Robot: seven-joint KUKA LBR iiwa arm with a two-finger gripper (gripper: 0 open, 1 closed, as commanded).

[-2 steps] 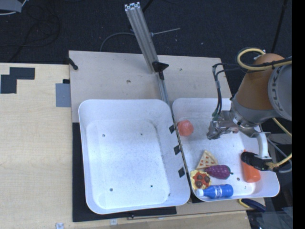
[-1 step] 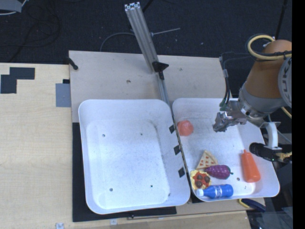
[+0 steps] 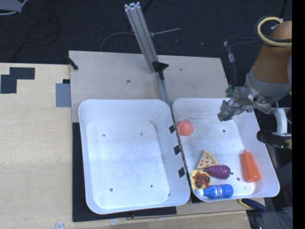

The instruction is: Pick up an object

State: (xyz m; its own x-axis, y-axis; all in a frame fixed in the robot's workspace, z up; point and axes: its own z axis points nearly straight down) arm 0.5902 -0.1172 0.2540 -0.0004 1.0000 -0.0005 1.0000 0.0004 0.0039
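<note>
My gripper [image 3: 225,114] hangs over the back of the right bin [image 3: 224,140], with nothing seen between its fingers. A pink ball [image 3: 185,128] lies by the bin's left wall, to the left of the gripper. Along the front of the bin lie a waffle-patterned wedge [image 3: 206,160], a purple grape bunch [image 3: 218,171], a yellow and red toy [image 3: 200,179] and a blue bottle [image 3: 217,192]. An orange bottle [image 3: 249,166] lies near the right wall.
The left bin [image 3: 126,154] sits beside the right one, with black clips [image 3: 175,149] on the shared wall. A slanted aluminium post [image 3: 145,37] rises behind the bins. The arm's orange band [image 3: 271,56] is at the far right.
</note>
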